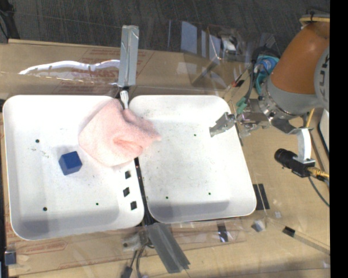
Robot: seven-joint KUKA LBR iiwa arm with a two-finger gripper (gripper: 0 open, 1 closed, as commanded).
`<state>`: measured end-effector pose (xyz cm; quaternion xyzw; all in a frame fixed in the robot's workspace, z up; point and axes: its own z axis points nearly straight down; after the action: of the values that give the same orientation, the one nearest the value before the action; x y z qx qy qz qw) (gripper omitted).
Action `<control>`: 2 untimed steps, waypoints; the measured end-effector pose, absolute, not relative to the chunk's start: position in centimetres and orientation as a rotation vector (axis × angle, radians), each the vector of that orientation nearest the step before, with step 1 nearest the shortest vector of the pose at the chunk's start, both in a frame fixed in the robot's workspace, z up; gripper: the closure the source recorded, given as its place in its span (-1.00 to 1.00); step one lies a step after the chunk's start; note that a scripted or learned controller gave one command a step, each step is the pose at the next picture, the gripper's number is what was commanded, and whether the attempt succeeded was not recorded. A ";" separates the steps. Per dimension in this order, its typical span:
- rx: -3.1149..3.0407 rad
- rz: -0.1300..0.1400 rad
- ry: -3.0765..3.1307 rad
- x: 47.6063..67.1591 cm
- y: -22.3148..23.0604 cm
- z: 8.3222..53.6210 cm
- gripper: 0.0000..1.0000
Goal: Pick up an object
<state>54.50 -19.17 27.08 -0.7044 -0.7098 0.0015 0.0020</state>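
two shallow white bins stood side by side on the bench. left bin (pixel 23 213): one small blue cube (pixel 71 162) on the floor, left of centre; one pink cloth (pixel 117 138), crumpled, lying against the bin's right wall and spilling over the divide onto the near edge of the right bin (pixel 238 204). the gripper (pixel 223 123) hung over the right bin's upper right corner, well apart from cloth and cube, nothing seen between its fingers (whether parted or closed could not be told). arm (pixel 298 62): grey with orange band, entering from the right.
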 end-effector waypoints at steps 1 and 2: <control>-2.003 0.002 -2.417 50.3 -21.0 22.6 -1.00; -2.125 0.001 -2.315 48.9 -21.1 27.9 -1.00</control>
<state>48.93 -21.12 27.93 -0.6763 -0.7367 0.0004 -0.0005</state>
